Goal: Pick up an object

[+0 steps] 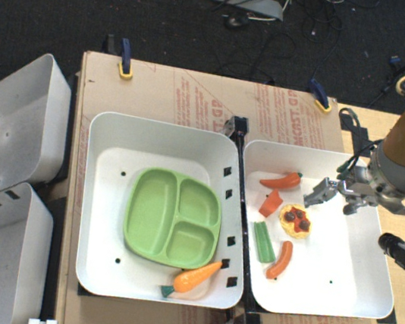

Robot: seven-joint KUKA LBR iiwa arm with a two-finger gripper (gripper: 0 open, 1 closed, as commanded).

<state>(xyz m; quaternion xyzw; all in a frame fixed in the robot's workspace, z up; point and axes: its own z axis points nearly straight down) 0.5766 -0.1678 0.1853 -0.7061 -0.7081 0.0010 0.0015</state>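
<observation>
Camera view: the claw point(334, 189) hovers with fingers spread and nothing between them over the right white bin point(364, 300), where a small yellow toy pizza point(295, 221) lies at its seven o'clock. A centred, straight-down descent looks wisest. Red print on the brown cardboard table cover point(199, 91) is unreadable.

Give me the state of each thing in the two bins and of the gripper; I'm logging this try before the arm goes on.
Gripper: open, over the right bin, holding nothing.
Green plate: flat in the left bin.
Carrot: lying against the plate's near edge.
Chili pepper: lying loose.
Orange piece: lying loose.
Small pizza: lying flat.
Green stalk: lying flat.
Sausage: lying flat.
</observation>
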